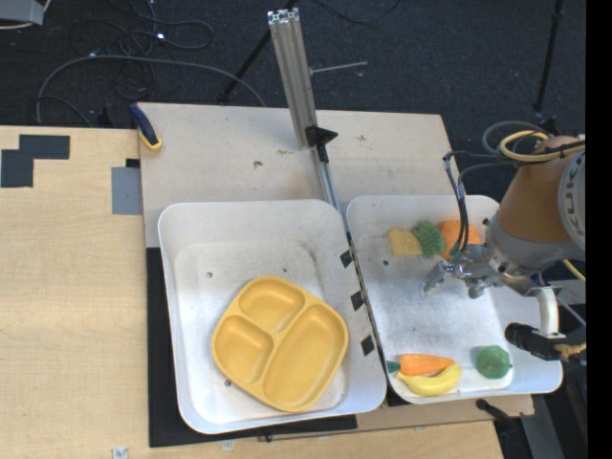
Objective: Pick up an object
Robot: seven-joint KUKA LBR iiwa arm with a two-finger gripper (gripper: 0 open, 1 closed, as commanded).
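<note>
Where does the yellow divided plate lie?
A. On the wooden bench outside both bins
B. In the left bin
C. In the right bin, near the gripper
B: the yellow divided plate lies flat on the floor of the left bin, apart from the toy food in the right bin.

Sitting side by side on the bench (239, 151): left bin (191, 247) and right bin (430, 323). Lying in the left bin, toward its near edge: plate (279, 341). Crowding the right bin's far side: sponge (404, 243), broccoli (428, 238) and orange piece (449, 233), touching in a row. Resting at its near edge: carrot (424, 363) on banana (432, 382), with lime (492, 360) to their right. Hovering between the groups: gripper (457, 277).
</note>
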